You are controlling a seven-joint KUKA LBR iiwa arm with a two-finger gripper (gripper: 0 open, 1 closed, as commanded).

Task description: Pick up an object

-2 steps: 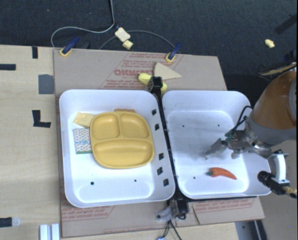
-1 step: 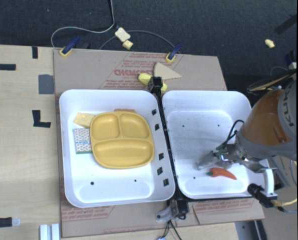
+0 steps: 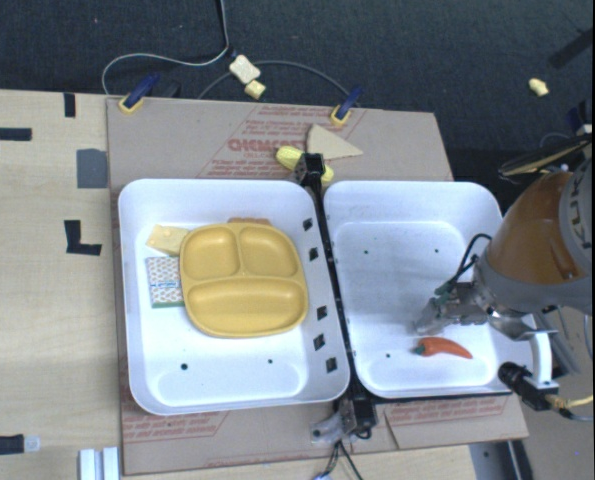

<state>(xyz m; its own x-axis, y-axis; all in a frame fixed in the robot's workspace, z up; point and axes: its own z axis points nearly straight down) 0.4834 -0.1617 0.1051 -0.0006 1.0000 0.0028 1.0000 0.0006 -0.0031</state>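
Note:
A small red-orange chili-shaped object point(image 3: 442, 348) lies near the front right corner of the right bin point(image 3: 397, 208). My gripper point(image 3: 439, 313) hangs just above and behind it, inside the right bin, under the orange band of the arm point(image 3: 537, 233). Nothing shows between its fingers. In the left bin point(image 3: 137, 268) a yellow divided plate point(image 3: 244, 277) lies flat, with a pale yellow piece point(image 3: 165, 238) and a small patterned card point(image 3: 163, 280) tucked at its left side.
A black divider with clips point(image 3: 323, 278) joins the two bins. Cardboard point(image 3: 277, 138) lies under them, with yellow clamps and cables at the back. A black fitting point(image 3: 527, 383) on the arm sits past the right bin's front right corner.

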